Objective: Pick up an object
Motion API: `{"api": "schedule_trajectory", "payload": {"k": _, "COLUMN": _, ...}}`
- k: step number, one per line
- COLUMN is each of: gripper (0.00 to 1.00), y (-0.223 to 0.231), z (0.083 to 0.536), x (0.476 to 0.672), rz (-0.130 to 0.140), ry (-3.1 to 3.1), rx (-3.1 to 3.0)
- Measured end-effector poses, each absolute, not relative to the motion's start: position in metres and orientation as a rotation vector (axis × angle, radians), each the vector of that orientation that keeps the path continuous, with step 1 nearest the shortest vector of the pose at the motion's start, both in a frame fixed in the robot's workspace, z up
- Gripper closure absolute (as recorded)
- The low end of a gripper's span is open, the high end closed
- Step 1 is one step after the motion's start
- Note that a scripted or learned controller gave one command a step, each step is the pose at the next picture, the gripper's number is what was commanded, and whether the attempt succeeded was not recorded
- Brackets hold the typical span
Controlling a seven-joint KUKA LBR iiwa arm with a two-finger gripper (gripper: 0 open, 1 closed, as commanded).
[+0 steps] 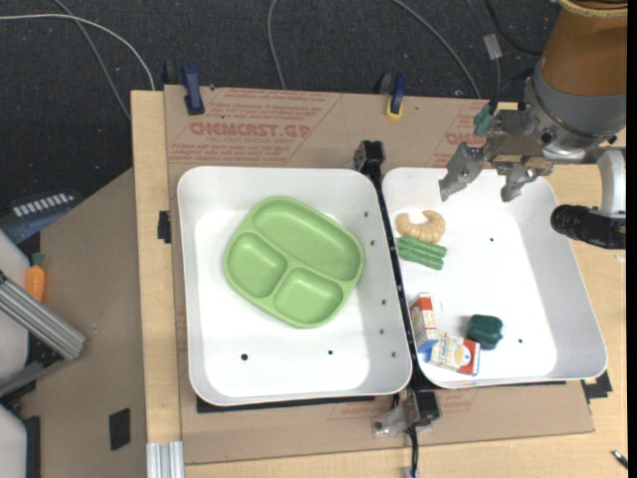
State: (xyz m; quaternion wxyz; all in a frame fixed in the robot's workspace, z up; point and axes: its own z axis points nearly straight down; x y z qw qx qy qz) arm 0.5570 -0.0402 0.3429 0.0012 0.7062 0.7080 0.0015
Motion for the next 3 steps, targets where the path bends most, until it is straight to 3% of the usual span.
{"api": "schedule_trajectory", "payload": {"k": 1, "gripper": 0.0, "y": -0.049, "z": 0.37, "x": 0.619, "rz": 0.001, "ry": 2.221, "rx": 2.22}}
{"api": "schedule_trajectory", "payload": {"k": 2, "gripper": 0.0, "y": -0.092, "z": 0.327, "x": 0.605, "rz": -0.004, "ry": 2.199, "rx": 2.247}}
{"api": "schedule_trajectory", "payload": {"k": 3, "gripper": 0.0, "y": -0.089, "z": 0.369, "x": 0.617, "rz": 0.003, "ry": 2.286, "rx": 2.151}}
